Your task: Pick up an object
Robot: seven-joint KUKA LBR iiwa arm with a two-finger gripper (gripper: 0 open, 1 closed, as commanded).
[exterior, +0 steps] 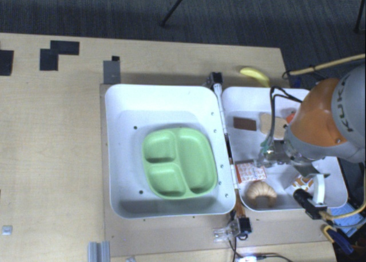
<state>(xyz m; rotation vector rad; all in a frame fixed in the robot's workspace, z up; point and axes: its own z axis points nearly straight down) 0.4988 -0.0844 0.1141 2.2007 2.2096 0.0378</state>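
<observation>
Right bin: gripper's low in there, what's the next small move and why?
Probably a short descent, then close. The gripper hangs low in the right bin just above the red-and-white packet, with nothing visible in its grasp. The brown roll lies close, so keep it vertical.

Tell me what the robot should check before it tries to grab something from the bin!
1. Things to pick lie in the right bin: ok, a brown block, a red-and-white packet and a tan lump.
2. Arm is over that bin: ok.
3. Gripper is near the packet: ok.
4. Fingers open: cannot tell.
5. Something already held: cannot tell.
6. Green tray is out of the way in the left bin: ok.
</observation>
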